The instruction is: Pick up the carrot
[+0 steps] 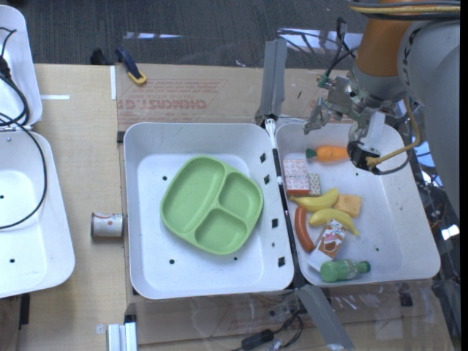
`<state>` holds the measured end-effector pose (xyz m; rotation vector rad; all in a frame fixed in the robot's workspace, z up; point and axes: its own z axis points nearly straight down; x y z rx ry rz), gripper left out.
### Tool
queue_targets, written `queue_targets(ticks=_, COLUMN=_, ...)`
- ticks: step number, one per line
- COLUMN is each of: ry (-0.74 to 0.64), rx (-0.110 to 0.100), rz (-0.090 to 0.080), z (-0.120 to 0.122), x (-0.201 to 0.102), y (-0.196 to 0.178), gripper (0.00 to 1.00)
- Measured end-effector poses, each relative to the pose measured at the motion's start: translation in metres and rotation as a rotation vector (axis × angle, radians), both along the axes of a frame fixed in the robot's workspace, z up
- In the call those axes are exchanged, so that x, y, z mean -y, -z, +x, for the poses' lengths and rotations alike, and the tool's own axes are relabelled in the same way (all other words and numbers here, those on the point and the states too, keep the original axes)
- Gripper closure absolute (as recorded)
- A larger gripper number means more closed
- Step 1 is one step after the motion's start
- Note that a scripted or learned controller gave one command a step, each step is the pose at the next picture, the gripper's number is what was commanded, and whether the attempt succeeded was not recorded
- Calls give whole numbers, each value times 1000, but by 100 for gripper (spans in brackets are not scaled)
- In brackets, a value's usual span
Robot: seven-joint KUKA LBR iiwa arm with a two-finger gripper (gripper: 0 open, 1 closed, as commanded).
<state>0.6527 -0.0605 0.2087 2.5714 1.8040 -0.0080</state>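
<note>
White bin: the carrot lies just below the tool in view, long axis sideways. Whether the tool is released or clenched, I cannot tell.

Bright, even overhead light. Faint soft shadow beside green divided plastic plate. Left shallow white plastic bin floor near washed out. Overall slightly soft; grey robot arm blurred.

Tan bench carries two shallow white bins side by side, left bin and right bin, a small can on its side just left of the left bin, red-printed cardboard behind it, and a blue-and-yellow tool near the far edge.
</note>
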Motion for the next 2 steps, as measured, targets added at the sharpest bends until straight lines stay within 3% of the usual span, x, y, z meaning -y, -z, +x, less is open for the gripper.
queue_targets(ticks=1, ry=-240, rx=2, rz=3, z=-18, x=34, y=114, gripper=0)
queue_targets(ticks=2, ry=-235, rx=1, rz=3, z=-18, x=36, y=105, gripper=100)
